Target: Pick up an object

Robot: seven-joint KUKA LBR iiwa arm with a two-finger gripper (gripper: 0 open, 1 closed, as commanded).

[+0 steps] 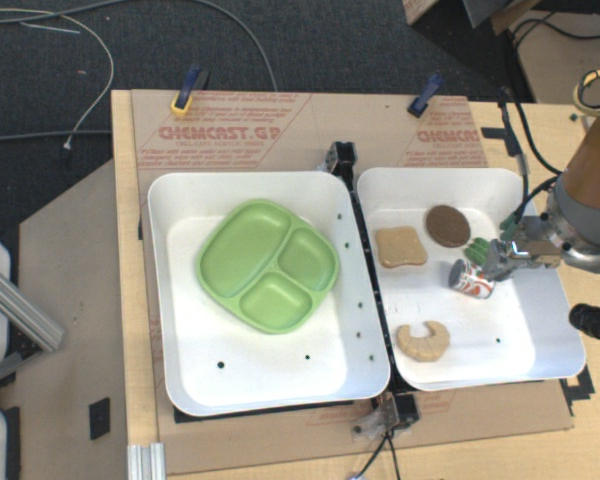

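Observation:
In the right bin (540, 353) lie a brown round patty (447, 225), a tan slice of toast (400, 247), a beige croissant-shaped piece (423, 341) and a small red-and-white can (472, 281) with a green bit at its top. My gripper (499, 258) reaches in from the right and sits low right at the can's upper right end, touching or nearly touching it. The arm's grey wrist and orange band are at the right edge. In the left bin (170, 298) rests a green divided plate (269, 265).
Both white bins stand side by side on a cardboard-covered bench, held by blue clamps (187, 88) at the back. Cables run along the right side. A black clip (341, 155) sits between the bins at the back.

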